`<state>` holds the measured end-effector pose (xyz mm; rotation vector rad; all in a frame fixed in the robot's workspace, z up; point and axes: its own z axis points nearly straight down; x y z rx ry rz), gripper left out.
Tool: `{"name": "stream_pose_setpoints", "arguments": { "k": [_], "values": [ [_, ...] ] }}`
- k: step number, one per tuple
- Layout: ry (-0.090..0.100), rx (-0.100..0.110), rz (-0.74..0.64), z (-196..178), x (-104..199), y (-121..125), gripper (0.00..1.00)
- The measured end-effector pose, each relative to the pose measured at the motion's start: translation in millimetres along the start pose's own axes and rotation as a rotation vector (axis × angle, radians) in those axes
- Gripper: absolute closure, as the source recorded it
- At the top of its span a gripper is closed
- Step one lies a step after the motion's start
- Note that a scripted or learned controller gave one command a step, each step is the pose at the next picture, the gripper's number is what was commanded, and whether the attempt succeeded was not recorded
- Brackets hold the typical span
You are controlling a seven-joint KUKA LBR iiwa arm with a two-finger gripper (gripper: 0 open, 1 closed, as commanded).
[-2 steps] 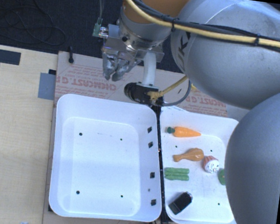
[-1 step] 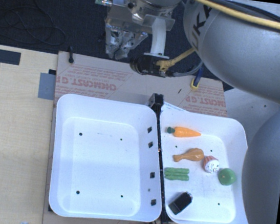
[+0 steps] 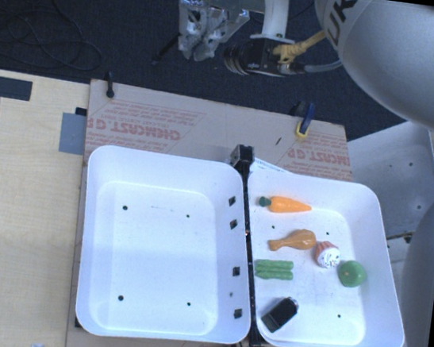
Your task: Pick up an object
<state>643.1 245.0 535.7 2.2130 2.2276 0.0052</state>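
The right bin (image 3: pixel 332 307) holds several small objects: an orange carrot (image 3: pixel 286 206), a tan drumstick (image 3: pixel 294 240), a red and white piece (image 3: pixel 327 255), a green ball (image 3: pixel 352 273), a green pod (image 3: pixel 273 270) and a black block (image 3: pixel 280 314). My gripper (image 3: pixel 205 40) hangs high at the top of the view, beyond the far edge of the bench and well away from both bins. It looks open, with nothing between its fingers.
The left bin (image 3: pixel 157 256) lies beside the right one, with a black divider strip (image 3: pixel 241 244) between them. Both rest on a cardboard sheet (image 3: pixel 167 126). The grey arm (image 3: pixel 402 50) crosses the top right corner. Cables lie on the dark floor behind.
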Motion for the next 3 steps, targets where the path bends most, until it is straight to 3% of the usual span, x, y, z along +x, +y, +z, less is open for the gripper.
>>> {"name": "stream_pose_setpoints", "arguments": {
  "k": [1, 2, 3],
  "values": [
    [-0.008, 0.022, 0.008, 147, -2, -1, 1.0],
    [-0.007, 0.018, 0.006, 263, -1, -3, 1.0],
    [0.002, -0.003, 0.005, 148, -2, -27, 1.0]
  ]
}}
